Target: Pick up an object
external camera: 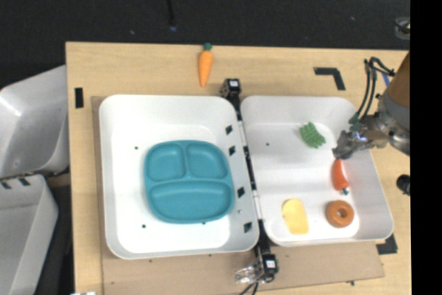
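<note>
Jaws, state impossible to tell, hover at twelve o'clock of the red-orange object, whose long axis runs twelve-to-six.

We see a pale wooden tabletop carrying two shallow white bins side by side, the left bin touching the right bin along their shared edge. A toy carrot lies on the bare wood just behind the left bin's far rim
</note>
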Controlling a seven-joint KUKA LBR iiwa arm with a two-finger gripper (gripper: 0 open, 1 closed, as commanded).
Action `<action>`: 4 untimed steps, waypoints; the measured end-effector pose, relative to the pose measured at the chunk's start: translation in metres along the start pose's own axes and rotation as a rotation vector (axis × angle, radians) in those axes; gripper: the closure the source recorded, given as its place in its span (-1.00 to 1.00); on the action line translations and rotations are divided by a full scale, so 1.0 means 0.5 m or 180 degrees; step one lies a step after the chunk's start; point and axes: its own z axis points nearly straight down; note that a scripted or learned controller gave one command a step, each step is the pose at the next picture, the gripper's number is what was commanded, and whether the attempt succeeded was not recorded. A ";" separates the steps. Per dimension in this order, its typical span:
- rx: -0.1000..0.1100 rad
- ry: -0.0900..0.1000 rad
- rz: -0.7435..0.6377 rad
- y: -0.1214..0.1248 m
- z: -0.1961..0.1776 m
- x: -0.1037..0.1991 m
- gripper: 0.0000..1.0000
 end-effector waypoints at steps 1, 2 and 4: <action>-0.0007 -0.0003 -0.0001 0.004 -0.105 -0.003 1.00; 0.0013 0.0009 -0.0011 0.004 -0.075 0.101 1.00; 0.0017 0.0015 -0.0018 0.006 -0.047 0.348 1.00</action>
